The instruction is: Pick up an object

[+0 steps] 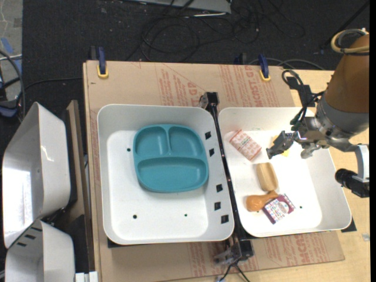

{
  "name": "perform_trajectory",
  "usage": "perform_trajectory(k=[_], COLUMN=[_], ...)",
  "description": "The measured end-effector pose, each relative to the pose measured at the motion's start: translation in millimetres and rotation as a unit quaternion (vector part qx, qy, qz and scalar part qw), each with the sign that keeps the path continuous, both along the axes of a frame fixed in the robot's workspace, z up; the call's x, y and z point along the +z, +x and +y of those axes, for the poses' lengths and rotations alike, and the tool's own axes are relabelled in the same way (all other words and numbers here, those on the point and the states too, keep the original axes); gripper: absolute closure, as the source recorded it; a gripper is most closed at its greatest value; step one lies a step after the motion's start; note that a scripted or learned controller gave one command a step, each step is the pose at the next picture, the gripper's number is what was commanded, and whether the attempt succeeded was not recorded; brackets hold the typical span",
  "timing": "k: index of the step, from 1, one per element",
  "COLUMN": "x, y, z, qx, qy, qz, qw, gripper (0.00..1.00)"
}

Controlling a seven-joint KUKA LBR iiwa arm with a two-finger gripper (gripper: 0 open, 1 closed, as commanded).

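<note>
The right bin (329,187) holds a pink packet (244,144), a tan bread roll (267,176), an orange lump (257,202) and a purple packet (279,207). My gripper (292,149) hangs over the upper middle of this bin, right of the pink packet and above the roll. It is open, with its fingers spread apart and nothing between them. A small yellow piece (275,140) shows beside the left fingertip, mostly hidden by it.
The left bin (114,175) carries a teal divided plate (171,158). A black divider strip (222,169) runs between the two bins. White boxes (32,169) stand off the bench at the left. Blue clamps (101,63) hold the board's far edge.
</note>
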State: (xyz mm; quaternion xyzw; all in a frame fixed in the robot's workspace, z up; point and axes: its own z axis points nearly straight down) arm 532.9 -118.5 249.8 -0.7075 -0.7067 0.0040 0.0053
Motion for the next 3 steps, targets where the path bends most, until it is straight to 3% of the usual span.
perform_trajectory(k=[1,3], x=[7,-84], y=[2,10], z=[0,-6], qx=[0.001,0.0], qy=[-0.0007,-0.0007], qz=[-0.006,-0.004], qw=[1.0,1.0], gripper=[0.0,0.0])
